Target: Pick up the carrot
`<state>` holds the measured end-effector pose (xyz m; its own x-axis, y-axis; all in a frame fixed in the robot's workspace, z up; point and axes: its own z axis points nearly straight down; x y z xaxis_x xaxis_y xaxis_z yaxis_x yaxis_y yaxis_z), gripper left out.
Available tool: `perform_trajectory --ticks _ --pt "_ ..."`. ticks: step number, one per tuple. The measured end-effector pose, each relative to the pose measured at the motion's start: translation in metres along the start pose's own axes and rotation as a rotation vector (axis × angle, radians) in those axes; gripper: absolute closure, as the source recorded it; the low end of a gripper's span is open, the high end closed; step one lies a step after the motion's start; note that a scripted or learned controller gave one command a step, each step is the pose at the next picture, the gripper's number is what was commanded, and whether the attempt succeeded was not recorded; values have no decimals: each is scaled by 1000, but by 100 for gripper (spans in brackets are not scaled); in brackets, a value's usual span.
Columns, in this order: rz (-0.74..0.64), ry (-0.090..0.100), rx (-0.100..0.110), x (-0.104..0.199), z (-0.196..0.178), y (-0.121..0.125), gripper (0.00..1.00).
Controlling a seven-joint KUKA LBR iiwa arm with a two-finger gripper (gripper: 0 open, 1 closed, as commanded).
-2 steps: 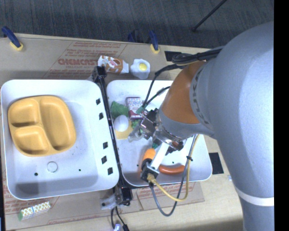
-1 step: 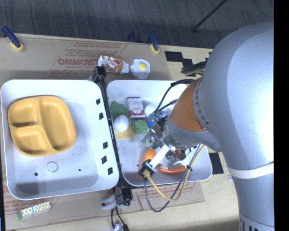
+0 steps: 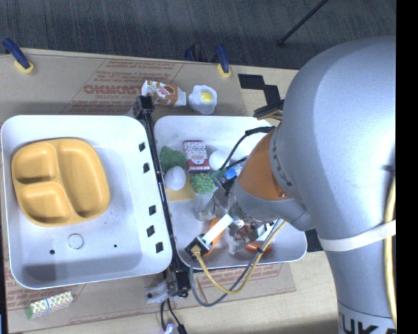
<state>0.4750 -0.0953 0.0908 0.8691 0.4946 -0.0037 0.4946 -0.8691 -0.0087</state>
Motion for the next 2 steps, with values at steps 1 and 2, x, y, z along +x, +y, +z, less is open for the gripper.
perform_trajectory --ticks 1,2 --pt "0 0 0 0 0 0 0" --pt "-13 3 -5 20 -21 109 0"
